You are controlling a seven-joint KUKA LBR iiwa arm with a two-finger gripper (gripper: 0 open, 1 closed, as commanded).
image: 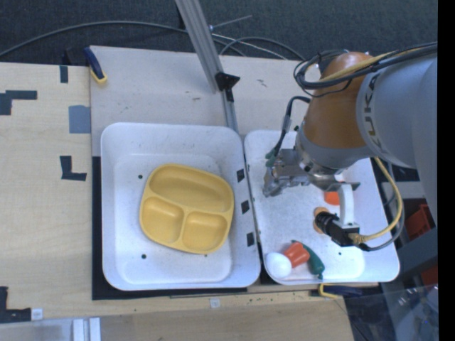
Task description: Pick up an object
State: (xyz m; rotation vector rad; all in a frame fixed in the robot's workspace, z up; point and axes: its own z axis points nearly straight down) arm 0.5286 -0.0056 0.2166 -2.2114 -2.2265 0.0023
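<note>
While the arm point(370, 112) hangs over the right bin point(370, 261) | jaws' spread: cannot tell

The arm point(355, 119) hides much of the right bin point(377, 261) (its far end especially). An orange object point(331, 197) peeks out, too covered to identify.

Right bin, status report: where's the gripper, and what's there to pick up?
Gripper low over right bin, left side. Carrot and white ball at near edge, apart from gripper. Yellow plate in left bin. Arm overhangs right bin.
</note>
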